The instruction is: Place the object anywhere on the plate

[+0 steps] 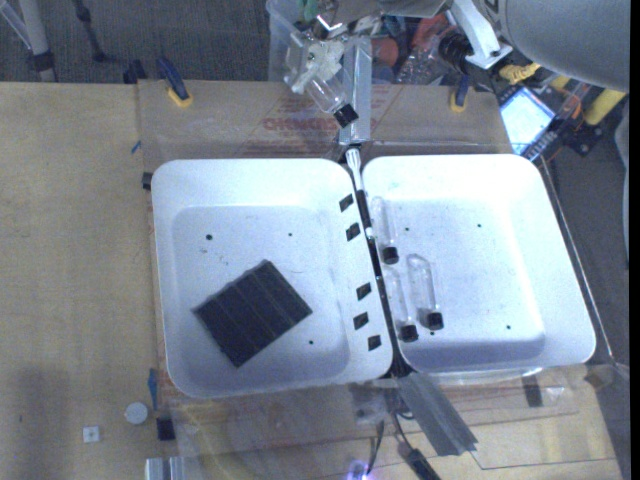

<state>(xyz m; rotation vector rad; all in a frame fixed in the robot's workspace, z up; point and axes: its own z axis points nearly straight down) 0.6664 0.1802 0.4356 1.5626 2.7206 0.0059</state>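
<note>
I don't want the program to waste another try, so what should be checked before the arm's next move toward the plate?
1. Plate lies flat in the left bin: ok.
2. Plate's top is free for a drop: ok.
3. Gripper is over the plate: not ok, it hangs behind the bins near their shared wall.
4. Clear tube with a black cap at the gripper is securely held: cannot tell.
5. Spare tubes lie in the right bin, away from the plate: ok.
</note>
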